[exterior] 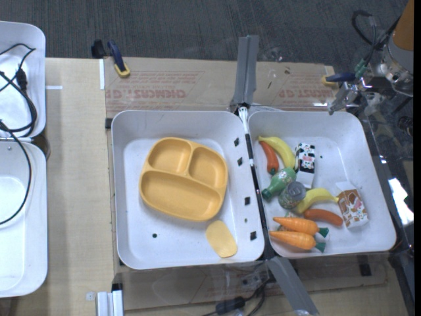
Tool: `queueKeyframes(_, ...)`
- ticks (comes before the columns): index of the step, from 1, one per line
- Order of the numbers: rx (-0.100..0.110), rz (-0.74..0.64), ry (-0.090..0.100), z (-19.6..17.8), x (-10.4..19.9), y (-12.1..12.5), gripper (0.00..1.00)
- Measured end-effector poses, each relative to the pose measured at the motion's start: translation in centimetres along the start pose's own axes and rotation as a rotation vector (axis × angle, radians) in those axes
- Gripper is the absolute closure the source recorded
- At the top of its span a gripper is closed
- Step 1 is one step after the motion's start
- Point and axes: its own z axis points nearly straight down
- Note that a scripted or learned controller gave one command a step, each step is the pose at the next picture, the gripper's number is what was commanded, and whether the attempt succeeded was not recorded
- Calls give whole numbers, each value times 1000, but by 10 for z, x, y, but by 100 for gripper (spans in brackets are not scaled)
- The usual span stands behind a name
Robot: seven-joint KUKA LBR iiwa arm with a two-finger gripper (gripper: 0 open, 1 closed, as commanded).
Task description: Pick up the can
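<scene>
The can (293, 194) is a small grey tin seen from its round top, in the middle of the right bin (378, 176). It is wedged among a green toy vegetable (277, 183), a yellow banana (316, 197) and two carrots (297, 232). My gripper (343, 102) hangs above the bin's far right corner, well up and to the right of the can. Nothing shows beneath it.
The right bin also bears a second banana (281, 150), a red pepper (270, 157), a red sausage (323, 216) and two small cartons (306, 158) (352, 208). The left bin (128, 196) holds a yellow divided plate (184, 178) and a pale yellow chip (222, 238).
</scene>
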Motion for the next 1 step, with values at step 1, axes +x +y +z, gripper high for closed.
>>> queueKeyframes(1, -22, -54, -6, 139, -9, -9, 0)
